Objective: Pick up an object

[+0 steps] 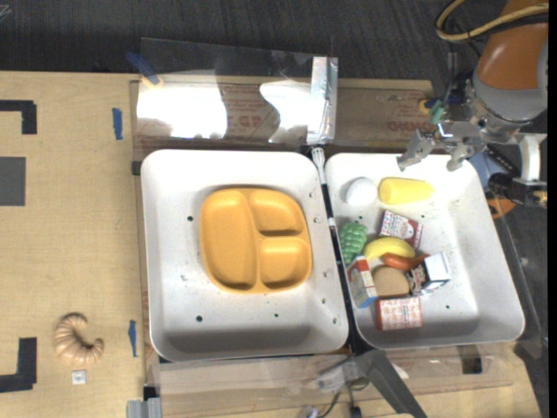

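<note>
My gripper [433, 155] hangs open above the far rim of the right bin [492, 268], with nothing between its fingers. Just below it in that bin lie a yellow block [406, 190] and a white round object [358, 190]. Further toward the front sit a small red-and-white carton [399, 225], a green bumpy item [352, 239], a banana [389, 249], a brown bun-like item [391, 280], a small can [432, 271] and a red-and-white packet [399, 313].
The left bin [170, 259] holds a yellow divided plate [256, 238]. A croissant-shaped toy [77, 339] lies on the wooden bench at the front left. A clear plastic wall [235, 103] stands behind the bins. Yellow cable [474, 11] loops near the arm at the top right.
</note>
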Controlling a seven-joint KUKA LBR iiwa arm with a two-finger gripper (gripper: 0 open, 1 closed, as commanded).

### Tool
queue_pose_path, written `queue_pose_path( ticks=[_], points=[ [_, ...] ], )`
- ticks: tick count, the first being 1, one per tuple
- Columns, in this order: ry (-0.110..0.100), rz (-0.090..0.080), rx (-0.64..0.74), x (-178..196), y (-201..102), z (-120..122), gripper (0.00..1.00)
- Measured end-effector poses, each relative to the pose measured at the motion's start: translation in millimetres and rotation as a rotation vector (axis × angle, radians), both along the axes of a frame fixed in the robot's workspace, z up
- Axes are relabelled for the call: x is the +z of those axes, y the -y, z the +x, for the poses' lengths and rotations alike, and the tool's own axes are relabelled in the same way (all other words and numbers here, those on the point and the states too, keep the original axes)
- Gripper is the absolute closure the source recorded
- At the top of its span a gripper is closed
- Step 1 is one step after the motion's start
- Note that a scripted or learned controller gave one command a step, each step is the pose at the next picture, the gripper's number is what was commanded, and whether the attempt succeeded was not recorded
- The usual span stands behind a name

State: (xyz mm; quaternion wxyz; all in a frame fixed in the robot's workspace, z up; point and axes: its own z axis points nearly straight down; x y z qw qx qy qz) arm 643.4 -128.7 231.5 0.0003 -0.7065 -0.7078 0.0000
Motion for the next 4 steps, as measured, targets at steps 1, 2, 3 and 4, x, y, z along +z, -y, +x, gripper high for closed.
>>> queue_pose_path(
  ticks=[1,2,3,4],
  points=[
    [-0.011,0.0,-0.232,-132,-7,-69,0.0],
    [0.01,-0.009,0.012,-142,-27,-71,0.0],
    [0.015,-0.005,0.013,-131,-30,-69,1.0],
    [0.015,-0.008,0.011,-131,-28,-69,0.0]
  ],
)
